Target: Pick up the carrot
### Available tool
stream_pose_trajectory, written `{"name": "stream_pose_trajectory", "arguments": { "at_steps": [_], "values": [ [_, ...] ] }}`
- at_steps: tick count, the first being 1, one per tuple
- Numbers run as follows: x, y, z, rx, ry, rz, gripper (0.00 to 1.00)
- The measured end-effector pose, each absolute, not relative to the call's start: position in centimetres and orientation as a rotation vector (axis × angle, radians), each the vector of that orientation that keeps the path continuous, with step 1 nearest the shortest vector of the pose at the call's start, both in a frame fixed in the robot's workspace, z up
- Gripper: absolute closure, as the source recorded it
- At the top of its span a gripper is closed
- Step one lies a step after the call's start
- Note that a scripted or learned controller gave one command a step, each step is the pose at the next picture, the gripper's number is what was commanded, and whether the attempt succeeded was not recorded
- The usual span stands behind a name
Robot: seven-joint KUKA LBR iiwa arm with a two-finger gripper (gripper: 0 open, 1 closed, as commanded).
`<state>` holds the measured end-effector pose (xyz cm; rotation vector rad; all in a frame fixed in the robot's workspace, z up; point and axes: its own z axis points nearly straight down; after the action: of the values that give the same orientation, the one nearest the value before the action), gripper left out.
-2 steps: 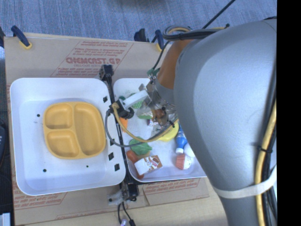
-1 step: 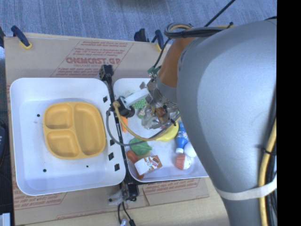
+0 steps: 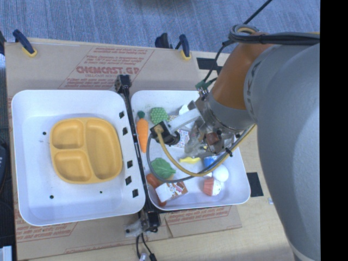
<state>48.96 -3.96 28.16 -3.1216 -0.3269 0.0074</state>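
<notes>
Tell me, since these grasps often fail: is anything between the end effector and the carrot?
Nothing visible blocks it. The carrot lies along the right bin's left wall, top exposed. The end effector hangs just to its right. A green toy sits near the carrot's top end.

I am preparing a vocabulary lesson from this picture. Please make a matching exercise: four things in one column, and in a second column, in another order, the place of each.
Things:
1. carrot
2. yellow divided plate
3. gripper
4. blue clamp

Places:
A. in the middle of the left bin
B. on the far edge of the cardboard sheet
C. by the left wall of the right bin
D. above the middle of the right bin, over the toys

Pairs: 1-C, 2-A, 3-D, 4-B
</notes>
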Motion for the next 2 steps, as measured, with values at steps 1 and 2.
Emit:
{"name": "stream_pose_trajectory", "arguments": {
  "at_steps": [1, 2],
  "values": [
    [47.5, -2.4, 19.0, -3.115, -0.374, 0.011, 1.00],
    [47.6, -4.7, 27.8, -3.072, -0.647, 0.006, 1.00]
  ]
}}
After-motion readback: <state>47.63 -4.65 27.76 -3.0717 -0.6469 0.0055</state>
